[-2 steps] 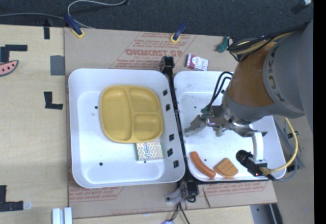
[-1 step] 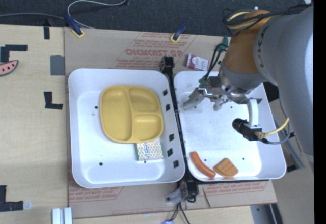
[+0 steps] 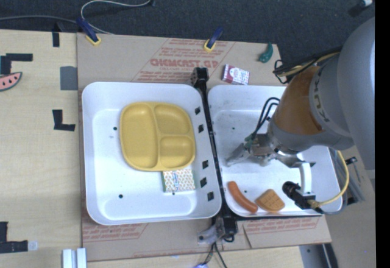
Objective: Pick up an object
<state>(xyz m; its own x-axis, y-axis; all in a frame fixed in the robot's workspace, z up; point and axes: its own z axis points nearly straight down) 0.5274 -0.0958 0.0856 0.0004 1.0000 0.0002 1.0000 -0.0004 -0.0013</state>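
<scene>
Two white bins (image 3: pixel 97 139), one yellow tray (image 3: pixel 157 136), one sausage (image 3: pixel 242 197), one cracker (image 3: pixel 270 201), gripper (image 3: pixel 234 157) state unclear

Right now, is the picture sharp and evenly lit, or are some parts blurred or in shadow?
In the camera view, light is even and soft; the yellow tray and the left bin look sharp, with only faint shadows. The arm's grey body near the lens is blurred. The end effector is small and slightly soft, casting a weak shadow on the right bin.
</scene>
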